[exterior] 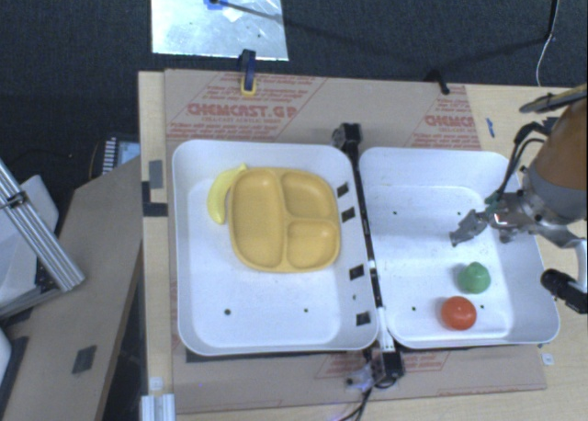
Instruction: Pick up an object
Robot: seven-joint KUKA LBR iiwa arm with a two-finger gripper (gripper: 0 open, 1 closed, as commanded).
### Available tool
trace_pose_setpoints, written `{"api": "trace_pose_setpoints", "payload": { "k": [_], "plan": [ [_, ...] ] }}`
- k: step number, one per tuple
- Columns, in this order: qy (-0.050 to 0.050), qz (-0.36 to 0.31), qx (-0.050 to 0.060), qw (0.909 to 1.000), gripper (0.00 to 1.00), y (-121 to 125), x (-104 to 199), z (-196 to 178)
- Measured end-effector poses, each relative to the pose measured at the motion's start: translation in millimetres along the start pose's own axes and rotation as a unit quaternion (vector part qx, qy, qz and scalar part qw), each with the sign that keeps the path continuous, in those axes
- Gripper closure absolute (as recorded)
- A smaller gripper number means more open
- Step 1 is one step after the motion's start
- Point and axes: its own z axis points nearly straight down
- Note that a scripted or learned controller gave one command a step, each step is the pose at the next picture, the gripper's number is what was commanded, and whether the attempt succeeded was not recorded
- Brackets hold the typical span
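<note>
A green round object (475, 277) and a red-orange round object (458, 312) lie in the right bin (413, 217), near its front right corner. My gripper (481, 224) hangs over the right side of that bin, just above and behind the green object, with its fingers spread and nothing between them. The arm comes in from the right edge. In the left bin (197, 300) rests a yellow divided plate (283, 219) with a yellow banana (219, 194) tucked against its left rim.
The two bins meet along a black clipped seam (363, 235). They sit on a cardboard sheet (276, 107). A shiny metal plate (219, 5) lies at the back, and cables (551, 5) hang at the top right.
</note>
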Motion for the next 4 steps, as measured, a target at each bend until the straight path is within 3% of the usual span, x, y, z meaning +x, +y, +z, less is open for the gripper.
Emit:
{"api": "trace_pose_setpoints", "payload": {
  "k": [1,2,3,4],
  "plan": [
    [0.0,0.0,0.0,1.0,0.0,-7,7,57],
    [0.0,0.001,-0.001,1.0,0.0,-6,7,81],
    [-0.001,0.001,-0.002,1.0,1.0,-5,7,70],
    [-0.001,-0.001,-0.003,1.0,1.0,-4,8,27]
  ]
}}
